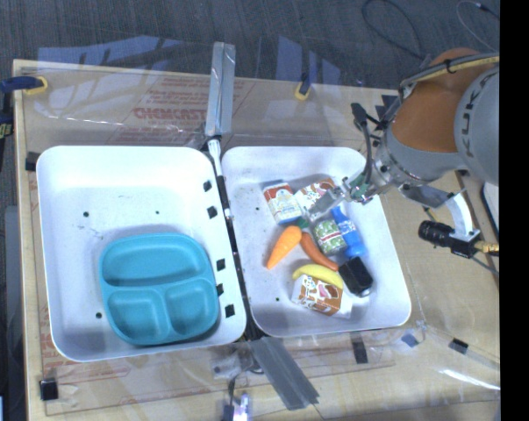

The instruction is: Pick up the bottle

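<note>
The bare front rim of the right bin lies nearest the camera, and just behind it a small printed carton rests with a yellow banana-like piece along its far edge. Beside them sits a black block, and toward the bin's middle two orange carrots angle toward each other. The bottle, green-labelled with a blue end, lies on its side in the thick of this clutter, touching a carrot on one side and close to the black block on the other. Farther back a red-and-white packet and another small wrapped item crowd it.

The end effector hangs at the far right part of the bin, just above the bottle's blue end; whether its fingers stand wide or narrow I cannot tell, and nothing is seen held between them.

The main risk is the crowding. A descent here could pinch the wrapped item or the black block instead of the bottle, or wedge a finger against a neighbour. The bottle is round and lying down, so a grip off its middle would likely roll or squirt it aside. The bin wall is near too, so a strike on the rim is possible. The left bin with its blue tray is well apart.
</note>
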`<state>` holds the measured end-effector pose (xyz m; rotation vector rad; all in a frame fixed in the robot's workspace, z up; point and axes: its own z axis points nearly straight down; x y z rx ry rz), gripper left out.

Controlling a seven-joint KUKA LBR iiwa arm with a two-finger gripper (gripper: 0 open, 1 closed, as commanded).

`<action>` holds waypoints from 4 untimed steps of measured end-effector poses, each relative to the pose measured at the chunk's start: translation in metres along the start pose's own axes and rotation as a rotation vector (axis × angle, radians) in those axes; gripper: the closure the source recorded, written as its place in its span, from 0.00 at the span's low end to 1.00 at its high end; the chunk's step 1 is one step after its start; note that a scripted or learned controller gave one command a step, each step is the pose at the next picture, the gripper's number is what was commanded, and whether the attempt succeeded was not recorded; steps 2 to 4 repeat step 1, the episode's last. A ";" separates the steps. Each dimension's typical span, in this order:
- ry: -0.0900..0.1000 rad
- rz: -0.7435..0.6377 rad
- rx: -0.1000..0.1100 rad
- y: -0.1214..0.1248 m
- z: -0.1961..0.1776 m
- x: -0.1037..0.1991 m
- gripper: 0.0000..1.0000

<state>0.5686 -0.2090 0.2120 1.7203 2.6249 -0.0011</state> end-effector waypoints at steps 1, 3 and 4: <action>0.004 -0.017 0.004 -0.019 0.014 0.008 0.00; 0.004 -0.017 0.004 -0.019 0.014 0.008 0.00; 0.004 -0.017 0.004 -0.019 0.014 0.008 0.00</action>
